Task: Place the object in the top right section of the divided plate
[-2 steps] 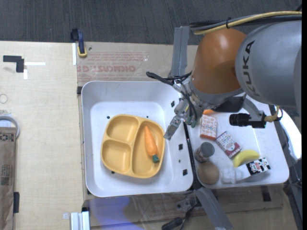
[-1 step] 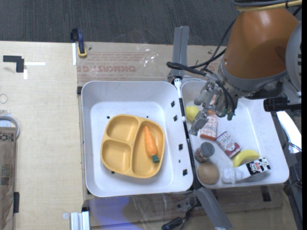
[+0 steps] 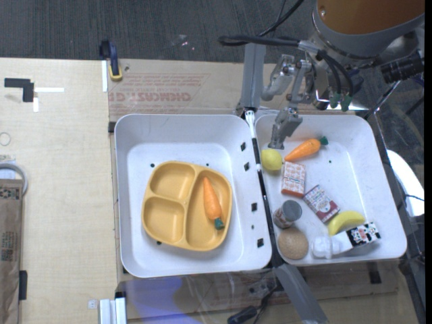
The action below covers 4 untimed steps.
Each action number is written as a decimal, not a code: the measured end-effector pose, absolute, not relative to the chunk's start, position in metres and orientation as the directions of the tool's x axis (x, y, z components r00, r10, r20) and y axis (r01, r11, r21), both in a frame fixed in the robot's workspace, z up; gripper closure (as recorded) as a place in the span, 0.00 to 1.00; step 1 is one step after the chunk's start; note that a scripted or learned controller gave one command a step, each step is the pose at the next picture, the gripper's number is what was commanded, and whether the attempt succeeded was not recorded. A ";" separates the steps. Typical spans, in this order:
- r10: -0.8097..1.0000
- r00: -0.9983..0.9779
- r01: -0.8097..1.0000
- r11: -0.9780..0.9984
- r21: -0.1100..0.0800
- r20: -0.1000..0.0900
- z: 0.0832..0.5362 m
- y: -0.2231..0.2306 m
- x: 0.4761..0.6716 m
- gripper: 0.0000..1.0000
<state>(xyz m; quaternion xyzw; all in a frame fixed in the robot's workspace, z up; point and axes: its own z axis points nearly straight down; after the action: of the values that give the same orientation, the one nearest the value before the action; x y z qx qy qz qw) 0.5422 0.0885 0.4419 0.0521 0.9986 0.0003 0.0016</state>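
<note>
Brightness: even, bright overhead light; whites near clipping.
Glare: left shallow white plastic bin (image 3: 128,201) floor washed pale; bluish sheen at bottom edge.
Shadows: soft, short, beneath yellow divided plastic plate (image 3: 165,211).
Focus: bins fairly sharp; large grey-and-orange arm housing (image 3: 368,9) soft, close to lens.
Distortion: bin edges bow slightly.

Two white bins sit side by side: the left bin (image 3: 128,201) and the right bin (image 3: 385,181). One yellow divided plate (image 3: 165,214) with three sections lies in the left bin. Two carrots: one (image 3: 212,201) on that plate, one (image 3: 303,149) in the right bin. Also right of the plate: one lemon (image 3: 271,160), one banana (image 3: 345,221), one can (image 3: 289,213), two small cartons (image 3: 293,179) (image 3: 320,202), one round brown item (image 3: 293,244), one cow-patterned item (image 3: 363,235).
</note>
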 end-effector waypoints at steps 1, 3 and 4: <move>-0.322 -0.947 -0.322 0.947 -0.001 -0.004 0.442 0.031 0.556 0.00; -0.641 -0.768 -0.641 0.768 -0.001 -0.005 0.442 0.092 0.537 0.00; -0.952 -0.306 -0.952 0.306 -0.002 -0.004 0.438 0.025 0.549 0.00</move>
<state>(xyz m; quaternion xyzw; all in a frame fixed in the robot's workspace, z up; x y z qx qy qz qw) 0.5493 0.0245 0.4376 -0.5892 0.8080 0.0002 0.0022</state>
